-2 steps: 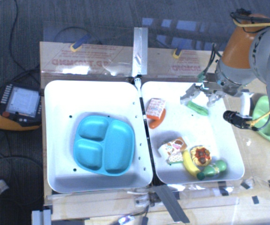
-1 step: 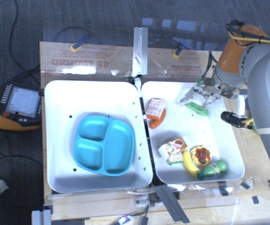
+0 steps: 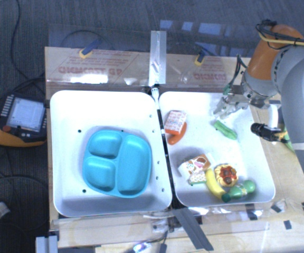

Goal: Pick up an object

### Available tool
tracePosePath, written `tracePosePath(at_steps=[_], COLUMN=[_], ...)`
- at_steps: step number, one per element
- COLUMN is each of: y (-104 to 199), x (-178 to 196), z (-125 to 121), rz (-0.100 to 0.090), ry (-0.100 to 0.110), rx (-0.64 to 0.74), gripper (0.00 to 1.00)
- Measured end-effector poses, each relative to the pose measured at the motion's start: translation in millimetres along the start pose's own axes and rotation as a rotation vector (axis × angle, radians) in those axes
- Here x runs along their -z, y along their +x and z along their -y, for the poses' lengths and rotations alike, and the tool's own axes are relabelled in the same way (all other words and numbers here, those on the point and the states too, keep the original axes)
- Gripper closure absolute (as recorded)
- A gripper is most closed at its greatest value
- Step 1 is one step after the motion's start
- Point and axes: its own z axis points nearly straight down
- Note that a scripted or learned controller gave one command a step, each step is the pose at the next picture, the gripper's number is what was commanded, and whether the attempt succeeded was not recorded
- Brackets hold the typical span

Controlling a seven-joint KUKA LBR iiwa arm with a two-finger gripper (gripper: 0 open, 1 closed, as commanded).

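Glossy white plastic bins point(image 3: 62, 115), smooth turquoise plastic tray point(image 3: 116, 162), shiny plastic banana point(image 3: 213, 183), matt brown cardboard point(image 3: 96, 67) behind.

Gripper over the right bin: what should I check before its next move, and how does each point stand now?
1. Gripper is over the right bin: ok.
2. A target lies close: the green piece is just below it: ok.
3. Nothing held yet: cannot tell.
4. Green piece lies apart from the other items: ok.
5. Banana is free to lift: not ok, crowded by neighbouring toys.
6. Blue tray sits in the left bin, away from the arm: ok.
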Motion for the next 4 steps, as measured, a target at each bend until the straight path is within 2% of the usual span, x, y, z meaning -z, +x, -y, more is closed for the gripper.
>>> tracePosePath(at_steps=[1, 2, 3, 4], y=[0.4, 0.4, 0.5, 48.8], x=[-0.2, -17.1, -8.0, 98.2], z=[0.1, 48.7, 47.7, 43.2], rz=[0.0, -0.004, -0.003, -0.003], ry=[0.001, -0.017, -0.018, -0.004], rx=[0.0, 0.131, 0.131, 0.002], gripper=[0.0, 0.0, 1.0, 1.0])
